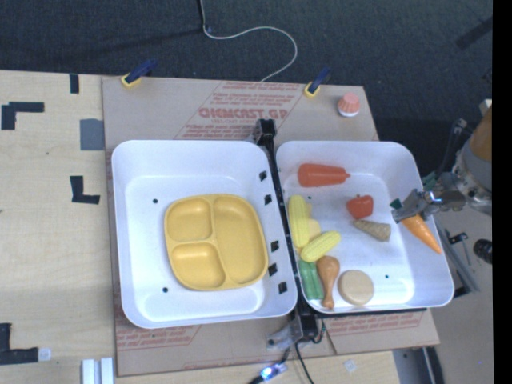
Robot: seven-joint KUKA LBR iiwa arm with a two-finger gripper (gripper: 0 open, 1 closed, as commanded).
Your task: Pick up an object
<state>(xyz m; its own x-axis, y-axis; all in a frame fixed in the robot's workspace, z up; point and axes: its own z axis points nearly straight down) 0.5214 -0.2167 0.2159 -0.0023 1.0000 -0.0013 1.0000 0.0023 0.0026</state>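
My gripper (418, 206) reaches in from the right and sits over the right rim of the right bin (400, 160). An orange carrot (422, 233) with a green top slants down from between its fingers, and the fingers are shut on the carrot's thick end. The carrot's tip points toward the bin's lower right corner. Inside that bin lie a long red piece (322, 174), a small red fruit (361, 206), a tan cone (374, 230), two yellow corn cobs (298, 219) (320, 246), a green vegetable (310, 281), a drumstick (329, 274) and a round bun (356, 287).
The left bin (136, 214) holds a yellow divided plate (214, 241). A small pink cupcake (348, 105) sits on the cardboard behind the right bin. Clips (137, 73) hold the cardboard's far edge, and a white cable (248, 32) loops behind it.
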